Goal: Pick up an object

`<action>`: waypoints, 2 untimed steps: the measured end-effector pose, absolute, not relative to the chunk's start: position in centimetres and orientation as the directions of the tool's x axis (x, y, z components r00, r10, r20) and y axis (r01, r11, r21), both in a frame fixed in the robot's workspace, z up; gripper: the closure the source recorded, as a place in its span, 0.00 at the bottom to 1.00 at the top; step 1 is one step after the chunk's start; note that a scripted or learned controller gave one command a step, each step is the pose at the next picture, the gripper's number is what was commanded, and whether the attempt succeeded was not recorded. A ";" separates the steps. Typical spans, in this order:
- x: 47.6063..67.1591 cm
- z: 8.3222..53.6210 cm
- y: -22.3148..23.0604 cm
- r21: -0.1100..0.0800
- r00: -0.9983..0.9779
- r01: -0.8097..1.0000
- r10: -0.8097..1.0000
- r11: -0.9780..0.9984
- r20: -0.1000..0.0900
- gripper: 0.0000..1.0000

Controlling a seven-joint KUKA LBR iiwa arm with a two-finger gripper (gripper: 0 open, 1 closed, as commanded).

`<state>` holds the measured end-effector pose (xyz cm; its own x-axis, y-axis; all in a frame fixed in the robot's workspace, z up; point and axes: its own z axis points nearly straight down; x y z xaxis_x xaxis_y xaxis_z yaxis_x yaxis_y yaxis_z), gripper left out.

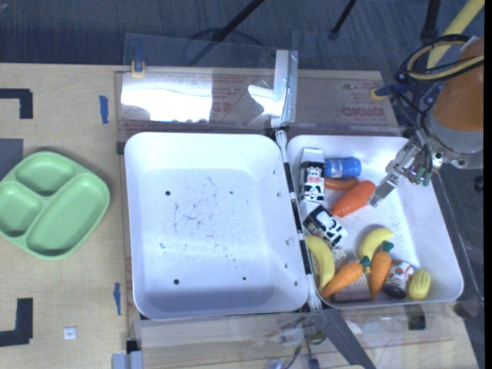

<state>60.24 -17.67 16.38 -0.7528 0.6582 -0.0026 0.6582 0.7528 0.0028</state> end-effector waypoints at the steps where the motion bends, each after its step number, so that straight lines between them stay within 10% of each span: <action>1: 63.4 8.7 -16.8 0.005 -0.753 0.658 0.658 0.753 -0.006 0.00; 2: 63.6 10.0 -17.0 0.011 -0.751 0.660 0.660 0.751 -0.013 1.00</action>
<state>63.62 -16.95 9.96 -0.7512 0.6600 -0.0132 0.6599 0.7513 0.0108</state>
